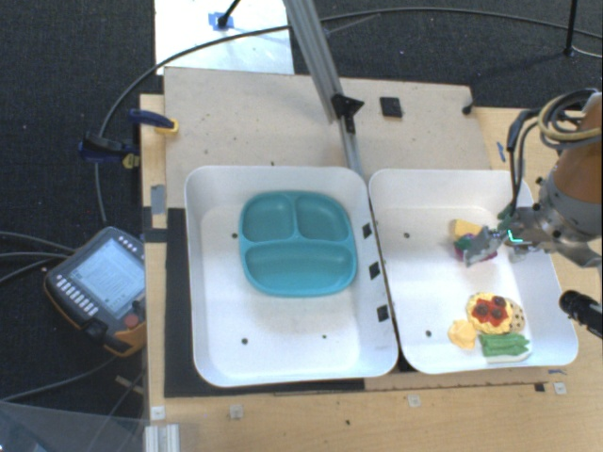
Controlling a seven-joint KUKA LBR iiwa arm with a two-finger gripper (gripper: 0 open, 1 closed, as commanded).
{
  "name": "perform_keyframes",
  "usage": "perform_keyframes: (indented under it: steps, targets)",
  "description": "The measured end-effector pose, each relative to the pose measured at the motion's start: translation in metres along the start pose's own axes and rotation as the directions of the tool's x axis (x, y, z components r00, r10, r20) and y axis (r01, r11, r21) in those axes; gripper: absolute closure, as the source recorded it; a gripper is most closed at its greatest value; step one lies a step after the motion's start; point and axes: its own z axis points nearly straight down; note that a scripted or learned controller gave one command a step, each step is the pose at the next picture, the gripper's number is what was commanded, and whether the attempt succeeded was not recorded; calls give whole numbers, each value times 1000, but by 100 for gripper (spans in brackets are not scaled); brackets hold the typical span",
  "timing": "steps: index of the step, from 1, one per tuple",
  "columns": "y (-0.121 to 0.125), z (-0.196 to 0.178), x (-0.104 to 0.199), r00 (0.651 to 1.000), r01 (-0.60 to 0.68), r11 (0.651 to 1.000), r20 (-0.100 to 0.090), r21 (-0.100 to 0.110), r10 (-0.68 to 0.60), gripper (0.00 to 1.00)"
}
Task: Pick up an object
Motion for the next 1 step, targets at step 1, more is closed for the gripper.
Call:
perform_keyframes:
  steps: [1]
  targets:
    - [1, -1, 0, 1000, 0, 1000, 0, -2, 0, 0]
